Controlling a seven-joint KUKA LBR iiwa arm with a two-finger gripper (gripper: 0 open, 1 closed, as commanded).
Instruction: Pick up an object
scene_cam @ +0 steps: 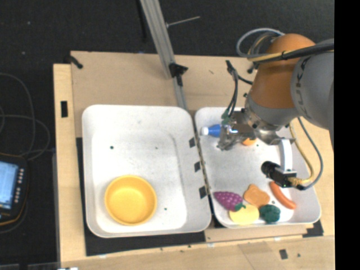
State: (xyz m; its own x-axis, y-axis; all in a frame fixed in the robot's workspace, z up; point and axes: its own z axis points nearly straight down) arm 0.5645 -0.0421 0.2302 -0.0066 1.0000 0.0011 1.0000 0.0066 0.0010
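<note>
Gripper hangs low in the right white plastic bin, probably going for the small blue-capped bottle; can't tell finger state.

Orange object half hidden behind the claw.

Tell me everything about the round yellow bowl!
The round yellow bowl looks like smooth plastic, with a raised rim and a slightly darker, orange-tinted inside. It sits upright, open side up, with nothing visible in it. It rests on the floor of the left white bin, near that bin's front left corner. Nothing else touches it.
</note>
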